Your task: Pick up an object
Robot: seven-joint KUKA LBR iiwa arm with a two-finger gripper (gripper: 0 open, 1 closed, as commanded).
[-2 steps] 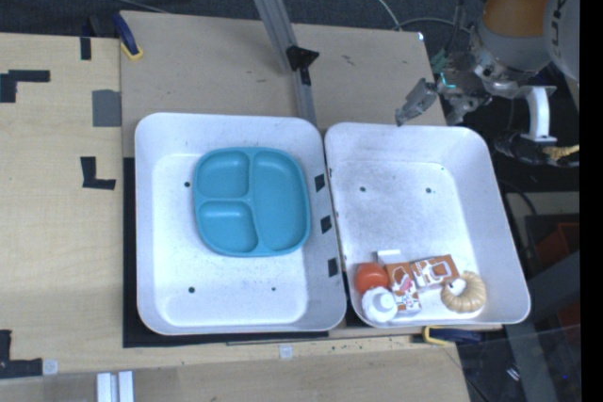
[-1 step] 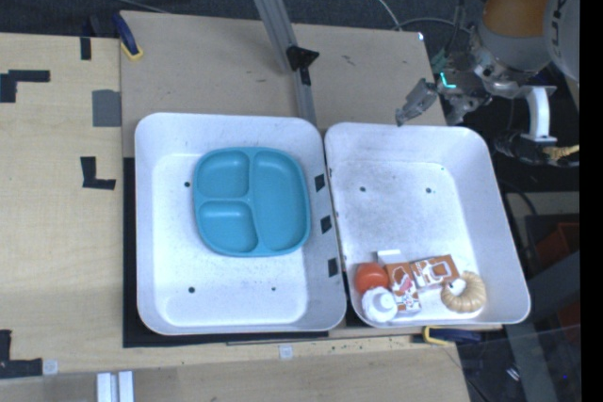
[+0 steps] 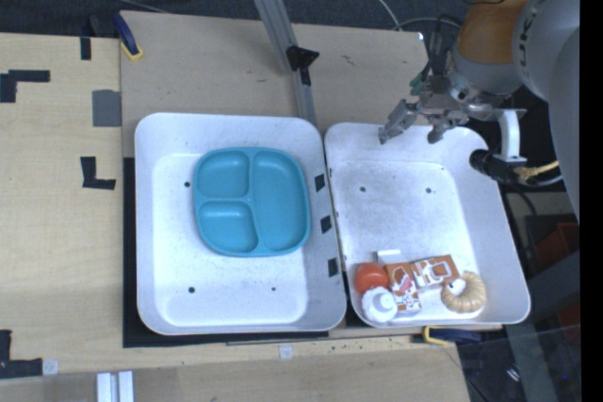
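2 shallow white bins sit side by side on the bench. The left bin (image 3: 160,202) holds 1 teal divided plate (image 3: 252,201) with 3 compartments. The right bin (image 3: 415,202) has 4 small items clustered at its near edge: 1 red-orange round piece (image 3: 370,277), 1 white bottle-like piece (image 3: 380,304), 1 brown-and-white packet (image 3: 421,281) and 1 beige ring-shaped pastry (image 3: 465,292). The gripper (image 3: 414,127) hovers over the right bin's far rim, well apart from that cluster, its 2 fingers spread open with nothing between them.
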